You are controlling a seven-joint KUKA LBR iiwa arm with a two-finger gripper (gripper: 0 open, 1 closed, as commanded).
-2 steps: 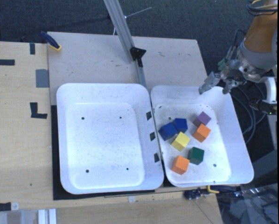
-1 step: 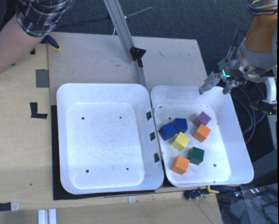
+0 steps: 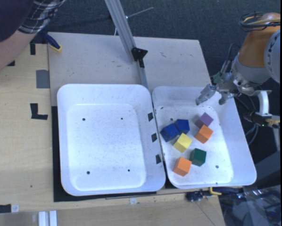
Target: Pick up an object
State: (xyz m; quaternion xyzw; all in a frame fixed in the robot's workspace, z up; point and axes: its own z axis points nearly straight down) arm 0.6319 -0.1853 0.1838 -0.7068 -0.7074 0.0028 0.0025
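Hanging over the far edge of the right bin [image 3: 240,140], the claw [image 3: 211,98] has its fingers spread with nothing between them. The blocks (purple [image 3: 205,120], two orange [image 3: 203,134] [image 3: 182,165], yellow [image 3: 182,142], green [image 3: 197,156], two blue [image 3: 169,132] [image 3: 182,125]) cluster mid-bin; the purple block sits nearest the claw.

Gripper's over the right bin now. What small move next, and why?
Probably ease the gripper down and toward the purple block. The open fingers hold nothing and hover at the right bin's far edge; that block lies nearest, at the edge of the cluster.
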